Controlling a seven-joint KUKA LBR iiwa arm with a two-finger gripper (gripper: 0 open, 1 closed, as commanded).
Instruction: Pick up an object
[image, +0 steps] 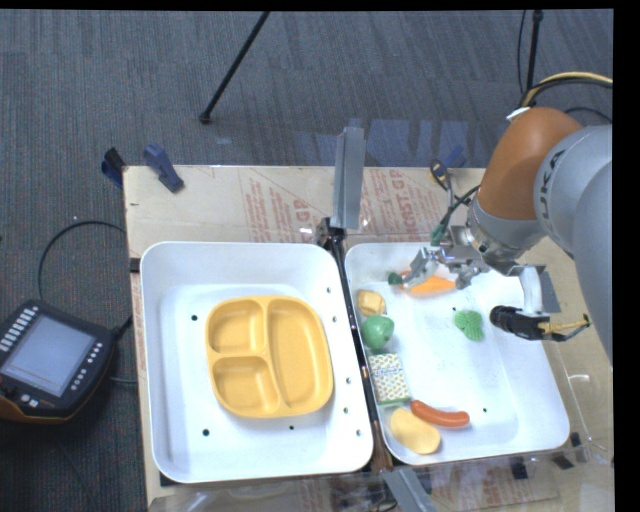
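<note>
Glossy white plastic forms both shallow bins, rounded at the corners and set side by side on a plywood worktop (250, 205) printed with red lettering. In the left bin (170, 300) lies a smooth yellow tray (269, 355) moulded into three compartments. The right bin (520, 400) carries the small toy foods: an orange carrot-shaped wedge (432, 287) near the far wall, a bumpy green broccoli piece (469, 323) toward the right, and along the left wall a pale yellow block (371, 302), a round green fruit (377, 331) and a flat checked packet (389, 378). Near the front lie a slim red-orange sausage (441, 415) and, touching it, a flat yellow oval slice (414, 431). The grey arm with its rounded orange band reaches in from the right, and the gripper (447, 262) hangs over the far part of the right bin, just above the carrot; whether its metal fingers are spread or closed cannot be told (they blur into the bracket around them), and nothing visibly sits between them.
</note>
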